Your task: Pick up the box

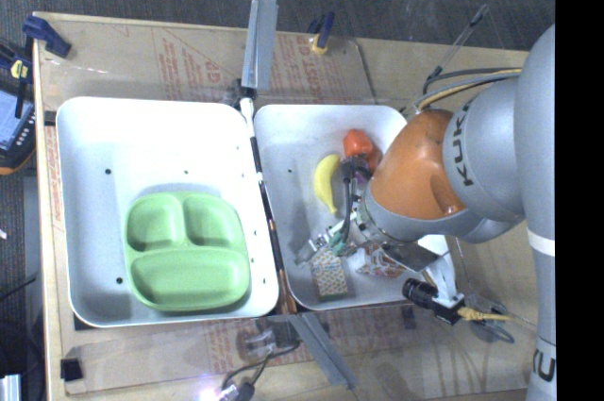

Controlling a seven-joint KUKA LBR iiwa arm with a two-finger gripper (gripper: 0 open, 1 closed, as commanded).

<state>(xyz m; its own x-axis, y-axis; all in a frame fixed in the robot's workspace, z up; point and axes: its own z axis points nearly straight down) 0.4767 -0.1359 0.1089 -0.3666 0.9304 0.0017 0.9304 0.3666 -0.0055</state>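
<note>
**Orange wrist low over the right bin**

Orange and grey, the arm's wrist hangs over the right shallow white plastic bin (pixel 283 163), and the hand (pixel 342 234) sits low among the clutter there; whether it is spread or pressed together cannot be told, since the wrist covers most of it. The small box with a speckled, patterned face (pixel 329 276) lies at the bin's near edge, just beside the hand and not lifted. A yellow banana (pixel 326 182) and a red-orange rounded item (pixel 357 142) lie further back.

The step looks like the reach or descent onto the box. The next move likely calls for centring over the box and gripping it cleanly without catching its neighbours.

The left white bin (pixel 85 154) carries a green three-compartment plastic tray (pixel 186 250). Both bins rest on a brown board counter (pixel 170 59) above dark carpet.
</note>
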